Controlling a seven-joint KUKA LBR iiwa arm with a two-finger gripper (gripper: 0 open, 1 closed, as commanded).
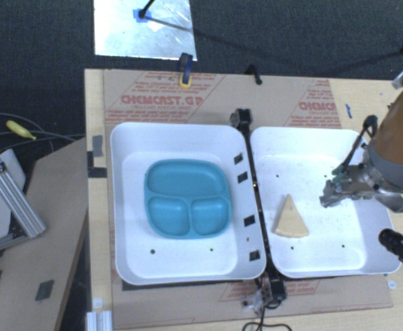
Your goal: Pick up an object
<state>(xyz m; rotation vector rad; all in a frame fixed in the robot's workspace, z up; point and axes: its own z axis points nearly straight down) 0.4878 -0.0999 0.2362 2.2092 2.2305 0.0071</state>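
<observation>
two shallow white bins are sitting side by side on the surface (pixel 153 95), which is showing a brown sheet printed with red lettering under them. the left bin (pixel 129 185) is holding a blue divided plate (pixel 187 198), lying flat near the middle of the bin, with one large compartment toward the far side and two smaller ones toward the near side. the right bin (pixel 304 150) is holding a pale wedge-shaped object (pixel 290 218), tan in colour, lying flat on the bin floor in the near left part of that bin, just beside the divider where the two bins are meeting. its narrow tip is pointing toward the far side and its broad edge is facing the near rim.

the arm (pixel 401 143) is reaching in from the right over the right bin, its orange band showing near the frame edge. the hand (pixel 333 190) is hanging over the middle of the right bin, to the right of the wedge and a little beyond it, apart from it and not touching it. nothing is showing between its fingers, and whether they are spread or together is something i cannot tell from this slant.

a black clip (pixel 241 118) is sitting at the far end of the divider between the bins.
</observation>
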